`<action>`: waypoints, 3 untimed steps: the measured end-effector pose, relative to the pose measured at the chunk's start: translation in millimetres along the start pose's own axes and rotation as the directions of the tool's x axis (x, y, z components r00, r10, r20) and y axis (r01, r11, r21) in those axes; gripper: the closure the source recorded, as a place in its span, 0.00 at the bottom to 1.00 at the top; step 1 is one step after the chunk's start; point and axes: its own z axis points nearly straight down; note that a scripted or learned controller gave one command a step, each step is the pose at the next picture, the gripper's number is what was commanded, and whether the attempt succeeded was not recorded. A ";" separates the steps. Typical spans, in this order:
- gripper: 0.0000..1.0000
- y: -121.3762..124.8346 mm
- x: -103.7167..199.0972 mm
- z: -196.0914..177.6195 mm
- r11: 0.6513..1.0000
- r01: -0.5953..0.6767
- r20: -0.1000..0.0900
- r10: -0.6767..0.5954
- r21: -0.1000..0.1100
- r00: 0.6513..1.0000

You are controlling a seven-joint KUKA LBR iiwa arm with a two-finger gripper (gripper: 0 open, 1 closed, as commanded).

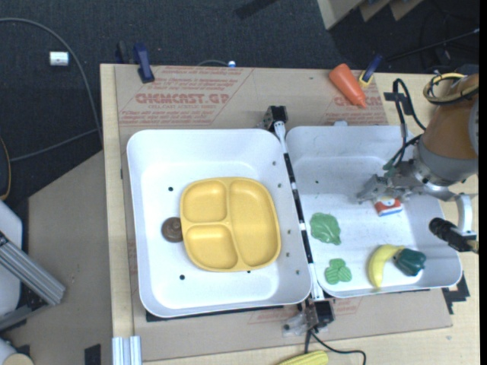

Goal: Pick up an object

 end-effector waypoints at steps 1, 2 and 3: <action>1.00 0.5 0.2 -10.0 1.000 0.001 0.001 -0.001 -0.003 1.000; 1.00 25.1 81.0 0.4 1.000 0.002 -0.002 -0.002 -0.002 1.000; 1.00 5.4 149.9 -100.8 1.000 0.002 -0.002 -0.002 -0.002 1.000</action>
